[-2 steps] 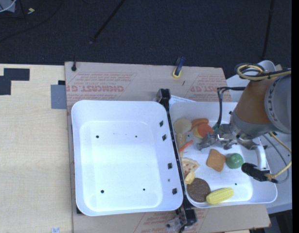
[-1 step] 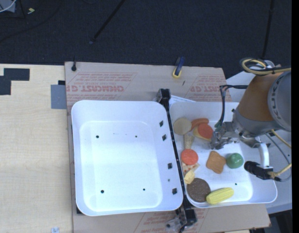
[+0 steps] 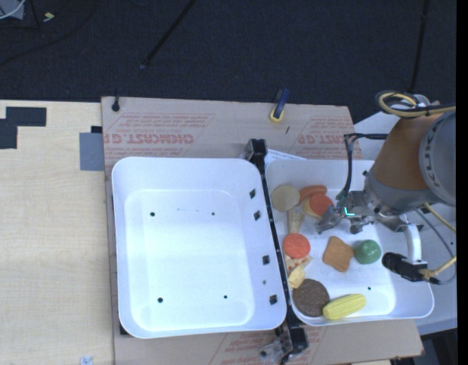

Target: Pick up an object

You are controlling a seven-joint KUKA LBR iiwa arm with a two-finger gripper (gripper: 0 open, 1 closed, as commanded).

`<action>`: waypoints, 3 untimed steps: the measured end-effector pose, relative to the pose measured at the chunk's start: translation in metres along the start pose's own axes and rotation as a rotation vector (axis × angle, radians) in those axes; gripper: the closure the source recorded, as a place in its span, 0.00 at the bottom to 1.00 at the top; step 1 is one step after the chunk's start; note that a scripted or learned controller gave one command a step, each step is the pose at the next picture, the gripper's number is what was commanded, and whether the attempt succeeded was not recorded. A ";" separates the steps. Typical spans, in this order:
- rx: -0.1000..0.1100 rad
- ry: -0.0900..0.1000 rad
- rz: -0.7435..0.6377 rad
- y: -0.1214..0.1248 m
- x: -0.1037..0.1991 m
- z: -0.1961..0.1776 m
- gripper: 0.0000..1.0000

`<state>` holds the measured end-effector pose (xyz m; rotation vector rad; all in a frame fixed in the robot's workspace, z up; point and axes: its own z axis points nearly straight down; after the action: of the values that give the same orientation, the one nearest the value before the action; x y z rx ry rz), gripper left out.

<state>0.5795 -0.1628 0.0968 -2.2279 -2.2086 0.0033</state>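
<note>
Now the gripper hangs low in the right bin, and whether it grips anything I cannot tell. Just below it lies one brown bread piece, probably light, stiff plastic, best pinched across its short sides. Nearby: one green ball, one yellow corn cob, one dark round patty, one red tomato.

Toy foods are heaped in the right bin: a red tomato left of the pincer, corn below.
</note>
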 end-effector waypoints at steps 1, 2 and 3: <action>0.022 0.003 -0.016 0.055 -0.046 0.010 0.00; 0.035 0.007 -0.018 0.058 -0.048 0.013 0.00; 0.006 0.000 -0.011 0.048 -0.048 0.011 0.00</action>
<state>0.6275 -0.2113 0.0857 -2.2129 -2.2177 0.0097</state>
